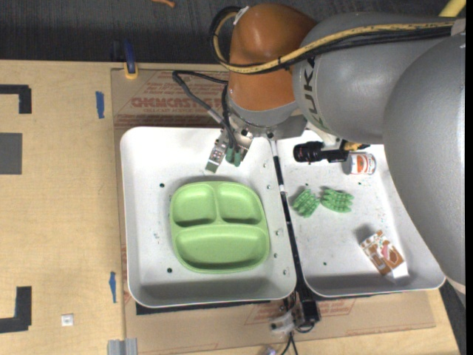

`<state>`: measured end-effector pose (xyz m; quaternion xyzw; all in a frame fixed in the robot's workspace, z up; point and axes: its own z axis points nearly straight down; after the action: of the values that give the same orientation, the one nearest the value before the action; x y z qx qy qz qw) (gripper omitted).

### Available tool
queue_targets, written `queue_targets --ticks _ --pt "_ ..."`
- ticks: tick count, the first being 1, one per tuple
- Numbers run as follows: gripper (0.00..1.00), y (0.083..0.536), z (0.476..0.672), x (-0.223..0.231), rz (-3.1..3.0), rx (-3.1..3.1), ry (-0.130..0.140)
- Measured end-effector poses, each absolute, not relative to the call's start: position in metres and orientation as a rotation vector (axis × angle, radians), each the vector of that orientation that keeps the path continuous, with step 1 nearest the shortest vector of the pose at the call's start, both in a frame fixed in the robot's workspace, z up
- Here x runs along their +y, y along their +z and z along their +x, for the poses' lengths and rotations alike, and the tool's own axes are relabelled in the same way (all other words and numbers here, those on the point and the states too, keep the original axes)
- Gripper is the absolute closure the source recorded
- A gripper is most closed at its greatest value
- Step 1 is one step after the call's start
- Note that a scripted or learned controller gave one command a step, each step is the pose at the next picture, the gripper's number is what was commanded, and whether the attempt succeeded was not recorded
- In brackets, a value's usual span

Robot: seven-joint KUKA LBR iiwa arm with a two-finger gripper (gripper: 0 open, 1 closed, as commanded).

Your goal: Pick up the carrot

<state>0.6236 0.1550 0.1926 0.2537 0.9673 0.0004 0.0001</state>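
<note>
Not much to read here, honestly. The clearest bit was on the arm (384, 72) itself: big dark letters on the grey casing just right of the orange band, cut off and sideways, looked like "KU", so part of the KUKA name. The cardboard sheet (177, 98) under the bins had reddish print along its top edge, but it was too blurry for me to make out. The small packet (383, 254) in the right bin and the little can (361, 163) both had printed labels, nothing legible though.
</note>
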Motion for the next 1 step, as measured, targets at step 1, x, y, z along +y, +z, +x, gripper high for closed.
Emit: queue_targets --ticks 1 --pt "1.0 0.1738 0.6397 0.1474 1.097 2.941 0.003"
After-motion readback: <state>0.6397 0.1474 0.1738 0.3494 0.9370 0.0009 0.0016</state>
